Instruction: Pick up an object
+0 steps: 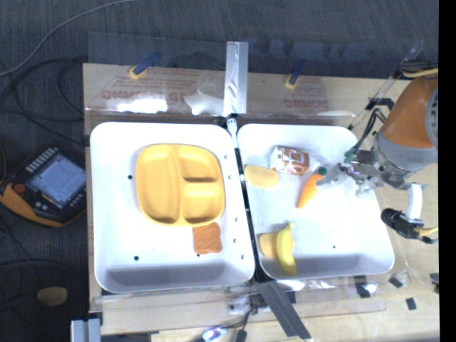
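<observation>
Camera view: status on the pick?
End effector low over right bin, beside carrot; nothing seen held. Carrot lies alone on the bin floor. Box and banana apart from it.

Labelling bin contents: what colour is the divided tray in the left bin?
Yellow, plain with no pattern. The divided tray shows clearly in the camera view, in the left bin.

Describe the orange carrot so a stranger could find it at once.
Look in the right white bin, beside the arm's gripper. The small orange carrot-shaped toy lies tilted near the middle. It is the lone tapered orange piece; the yellow banana and pale yellow oval are blunter.
</observation>
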